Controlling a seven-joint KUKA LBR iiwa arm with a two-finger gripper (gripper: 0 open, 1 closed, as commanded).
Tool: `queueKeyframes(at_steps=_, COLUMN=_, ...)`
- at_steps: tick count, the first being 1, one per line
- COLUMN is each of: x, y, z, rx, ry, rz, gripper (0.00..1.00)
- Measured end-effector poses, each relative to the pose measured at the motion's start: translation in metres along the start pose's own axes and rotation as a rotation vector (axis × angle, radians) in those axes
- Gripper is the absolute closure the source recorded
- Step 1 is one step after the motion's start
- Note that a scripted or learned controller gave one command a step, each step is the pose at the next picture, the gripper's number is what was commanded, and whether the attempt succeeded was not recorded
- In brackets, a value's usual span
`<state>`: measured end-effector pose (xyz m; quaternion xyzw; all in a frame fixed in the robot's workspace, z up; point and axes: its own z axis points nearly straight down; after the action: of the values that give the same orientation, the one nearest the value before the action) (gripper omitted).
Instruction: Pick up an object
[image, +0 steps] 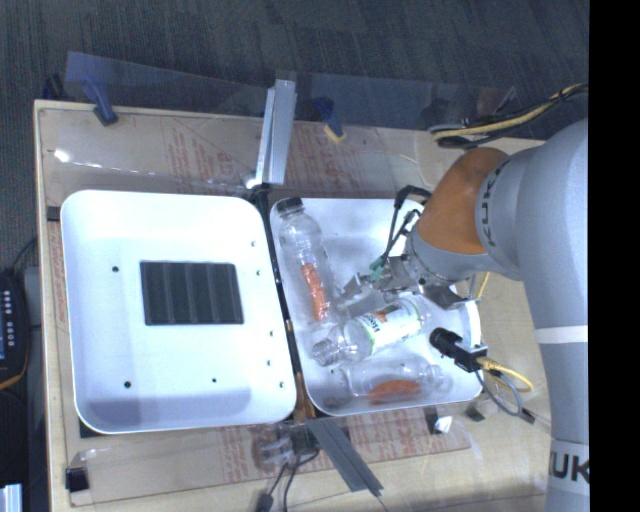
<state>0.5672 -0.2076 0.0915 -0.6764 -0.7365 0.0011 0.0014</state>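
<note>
Clear plastic bottles lay in the right-hand bin (325, 215), and you had your gripper (385, 285) lowered among them near the bin's middle. One bottle with an orange insert (305, 262) lay lengthwise along the bin's 9 o'clock wall, cap toward 12 o'clock, apart from your gripper on its 9 o'clock side. A second bottle with a white label (385, 330) lay tilted just at the gripper's 6 o'clock, close under it; whether it touched the gripper could not be told. A third bottle with an orange piece inside (395, 382) rested along the bin's 6 o'clock wall, beyond the labelled one. Whether your gripper was open or closed could not be told, since the wrist and cabling covered it. Your grey arm (545, 210) with its orange band (455, 205) reached in from 3 o'clock. The left-hand bin (100, 230) held a dark ribbed panel (192, 292) near its centre.
</note>
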Motion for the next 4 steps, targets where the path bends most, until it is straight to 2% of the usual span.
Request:
queueKeyframes(at_steps=1, x=0.000, y=-0.016, z=-0.015, rx=-0.004, ry=0.000, rz=-0.195, gripper=0.00)
queueKeyframes(at_steps=2, x=0.000, y=-0.015, z=-0.023, rx=-0.016, ry=-0.008, rz=-0.370, gripper=0.00)
queueKeyframes(at_steps=3, x=0.016, y=-0.019, z=-0.019, rx=-0.061, ry=-0.038, rz=-0.507, gripper=0.00)
queueKeyframes(at_steps=4, x=0.001, y=-0.019, z=-0.015, rx=-0.048, ry=-0.028, rz=-0.434, gripper=0.00)
